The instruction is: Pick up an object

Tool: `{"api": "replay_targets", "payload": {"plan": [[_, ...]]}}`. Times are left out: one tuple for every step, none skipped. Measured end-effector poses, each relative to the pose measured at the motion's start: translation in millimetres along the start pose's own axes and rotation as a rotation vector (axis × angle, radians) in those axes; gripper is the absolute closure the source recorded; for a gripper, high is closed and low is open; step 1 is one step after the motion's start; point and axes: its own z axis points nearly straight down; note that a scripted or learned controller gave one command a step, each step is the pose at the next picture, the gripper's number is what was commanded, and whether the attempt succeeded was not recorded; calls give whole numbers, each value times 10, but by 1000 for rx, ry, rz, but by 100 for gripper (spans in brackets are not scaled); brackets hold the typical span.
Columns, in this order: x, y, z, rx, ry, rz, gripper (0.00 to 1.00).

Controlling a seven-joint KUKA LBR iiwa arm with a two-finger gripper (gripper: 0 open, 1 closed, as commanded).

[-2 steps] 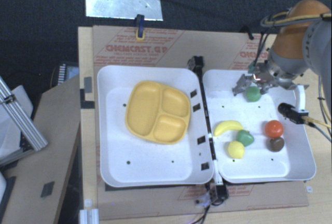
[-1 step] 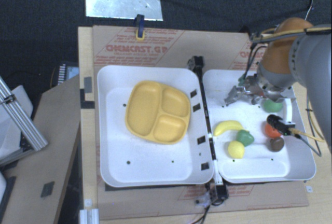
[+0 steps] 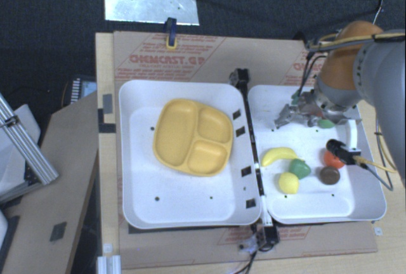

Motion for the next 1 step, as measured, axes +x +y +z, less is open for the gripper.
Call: {"api": "replay_targets", "payload": {"plan": [[-1, 13, -116, -4, 0, -1, 100]]}}
